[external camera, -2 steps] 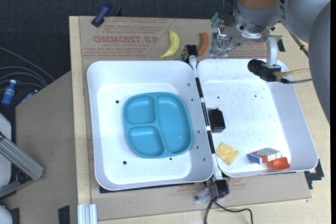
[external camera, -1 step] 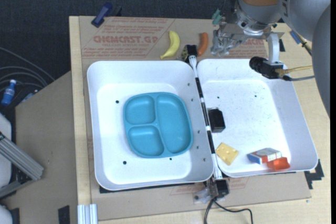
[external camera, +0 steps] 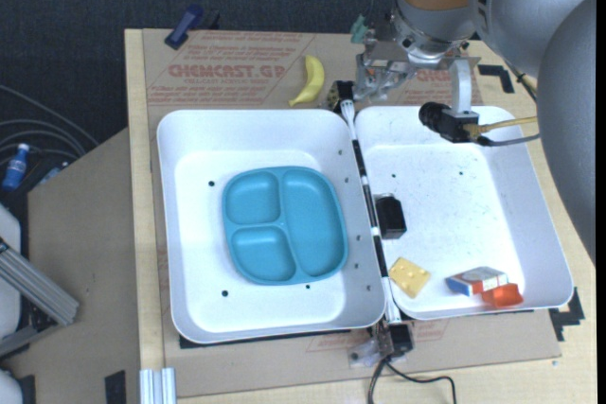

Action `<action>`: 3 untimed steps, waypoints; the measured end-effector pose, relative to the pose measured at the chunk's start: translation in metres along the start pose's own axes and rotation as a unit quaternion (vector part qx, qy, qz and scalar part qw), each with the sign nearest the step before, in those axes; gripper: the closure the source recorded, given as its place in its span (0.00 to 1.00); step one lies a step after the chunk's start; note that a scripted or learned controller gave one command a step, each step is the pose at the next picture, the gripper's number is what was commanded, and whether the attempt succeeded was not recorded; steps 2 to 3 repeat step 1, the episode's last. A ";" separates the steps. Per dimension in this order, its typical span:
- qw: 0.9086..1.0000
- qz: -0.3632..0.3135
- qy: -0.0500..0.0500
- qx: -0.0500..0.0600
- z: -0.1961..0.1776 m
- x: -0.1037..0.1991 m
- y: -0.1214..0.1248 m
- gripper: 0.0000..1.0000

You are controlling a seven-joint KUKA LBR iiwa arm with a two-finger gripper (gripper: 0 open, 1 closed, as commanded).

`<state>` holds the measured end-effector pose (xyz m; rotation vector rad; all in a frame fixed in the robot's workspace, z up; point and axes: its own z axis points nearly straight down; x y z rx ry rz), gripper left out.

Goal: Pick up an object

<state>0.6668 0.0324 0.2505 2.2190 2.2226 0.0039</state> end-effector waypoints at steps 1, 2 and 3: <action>1.000 0.000 0.000 0.000 0.011 0.077 0.000 1.00; 1.000 0.000 0.000 0.000 0.011 0.077 0.000 1.00; 1.000 0.000 0.000 0.000 0.011 0.077 0.000 1.00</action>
